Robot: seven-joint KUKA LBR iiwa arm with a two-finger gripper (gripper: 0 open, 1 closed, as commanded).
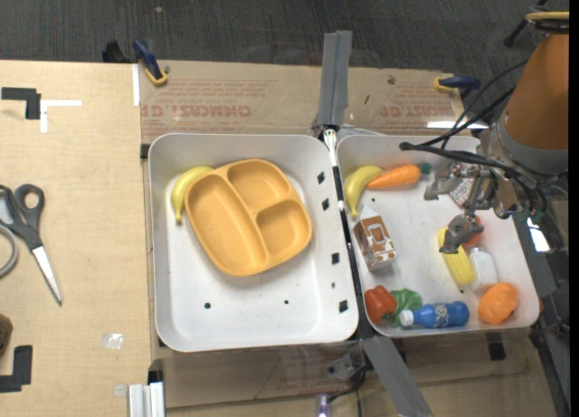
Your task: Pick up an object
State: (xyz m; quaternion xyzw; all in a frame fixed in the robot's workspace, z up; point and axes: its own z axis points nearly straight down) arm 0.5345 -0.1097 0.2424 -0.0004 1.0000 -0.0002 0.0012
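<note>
1. Reaching in from the right, the grey arm [534, 126] with its orange band is cut off by the frame's edge, and cables cross in front of the wrist.
2. The gripper [463, 228] hangs low over the right bin [425, 298], just above the top end of the corn cob [459, 261]; whether its fingers are spread or closed, or touch the cob, cannot be told, since the tips blur into the clutter.
3. The corn cob lies in the right part of that bin, with a whitish item [484, 268] just beside it that is too pale against the bin to identify.
4. Elsewhere in the right bin: a banana [358, 184] and a carrot [395, 176] near the top, a small box [374, 242] at the left, and along the bottom a red and green piece [389, 302], a blue bottle [439, 315] and an orange fruit [497, 303].
5. In the left bin [226, 316] a yellow divided plate [249, 216] partly covers a second banana [185, 187].
6. Scissors [34, 234] lie on the counter [72, 316] at far left, possibly beside a cable loop cut by the edge.
</note>
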